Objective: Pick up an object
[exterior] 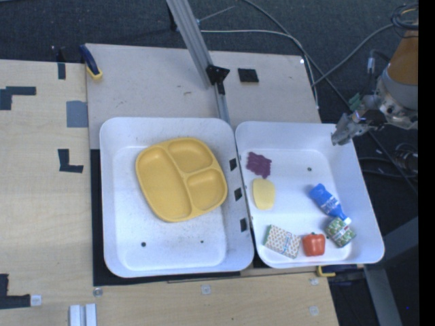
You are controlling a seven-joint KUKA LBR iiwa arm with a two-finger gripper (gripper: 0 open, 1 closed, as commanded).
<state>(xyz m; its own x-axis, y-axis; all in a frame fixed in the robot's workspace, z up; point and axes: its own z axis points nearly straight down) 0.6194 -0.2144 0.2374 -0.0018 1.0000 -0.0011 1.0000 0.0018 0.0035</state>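
The gripper (343, 133) hangs at the far right corner of the right bin (360, 182), just over its rim, on the end of the grey arm with its orange band (406, 60) at the view's right edge. Whether it is wide or narrow cannot be told from this slant; nothing shows in its grasp.

Inside the right bin the objects lie loose and apart from the gripper. Nearest to it, along the right wall, is a blue bottle-like object (324, 199) lying on its side, and just below that a green and white patterned ball (340, 231) close to the near right corner. A small red pepper-like toy (313, 244) sits beside the ball toward the left, and next to it lies a flat checkered packet (281, 241), tilted. Farther up on the bin's left side rests a pale yellow oval piece (264, 193), and just above it a purple, bumpy clump that may be a toy bunch of grapes (258, 163).

The left bin (115, 202) lies touching the right one and bears a yellow divided plate (181, 178) with three compartments, turned at an angle near the bin's middle.

Beyond the bins, a slanted metal strut (194, 36) crosses the bench (149, 80), and a blue and yellow clamp (90, 62) sits at the bench's far left corner.
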